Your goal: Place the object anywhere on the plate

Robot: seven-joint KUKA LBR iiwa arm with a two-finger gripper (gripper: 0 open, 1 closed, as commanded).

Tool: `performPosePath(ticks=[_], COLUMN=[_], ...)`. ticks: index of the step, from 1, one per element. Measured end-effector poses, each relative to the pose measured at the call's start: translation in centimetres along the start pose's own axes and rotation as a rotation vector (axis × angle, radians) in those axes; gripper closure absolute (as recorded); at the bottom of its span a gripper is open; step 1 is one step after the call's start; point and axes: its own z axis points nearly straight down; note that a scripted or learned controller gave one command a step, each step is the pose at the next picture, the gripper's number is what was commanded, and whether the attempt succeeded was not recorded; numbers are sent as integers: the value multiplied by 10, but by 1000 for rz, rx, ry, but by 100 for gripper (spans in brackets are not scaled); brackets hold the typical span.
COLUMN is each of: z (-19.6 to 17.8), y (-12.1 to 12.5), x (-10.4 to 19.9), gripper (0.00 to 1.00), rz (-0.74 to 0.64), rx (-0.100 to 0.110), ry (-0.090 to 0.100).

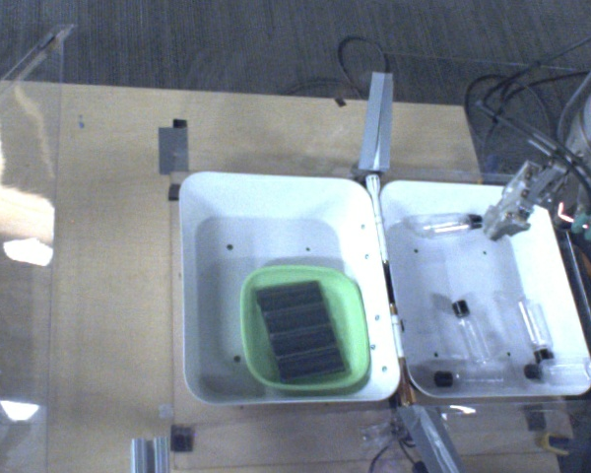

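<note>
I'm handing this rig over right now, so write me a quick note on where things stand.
Hand: over the right bin's far edge, next to a clear vial lying there; whether it is open or shut cannot be told.
Things: three more clear vials lie nearer the front of the right bin. The green plate, with a dark ridged insert, sits in the left bin.
Done: no vial is on the plate.
Left: grasp a vial, carry it to the left bin, set it on the plate.

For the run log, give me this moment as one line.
hand: over right bin, back edge | vials: lying in right bin | green plate: left bin
</note>
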Motion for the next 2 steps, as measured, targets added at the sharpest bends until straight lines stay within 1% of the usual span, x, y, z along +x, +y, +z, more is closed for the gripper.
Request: performPosePath(ticks=[1, 2], z=[14, 1], y=[66, 68], x=[33, 30], gripper=[100, 100], rz=[114, 111], rx=[11, 3], ry=[28, 17])
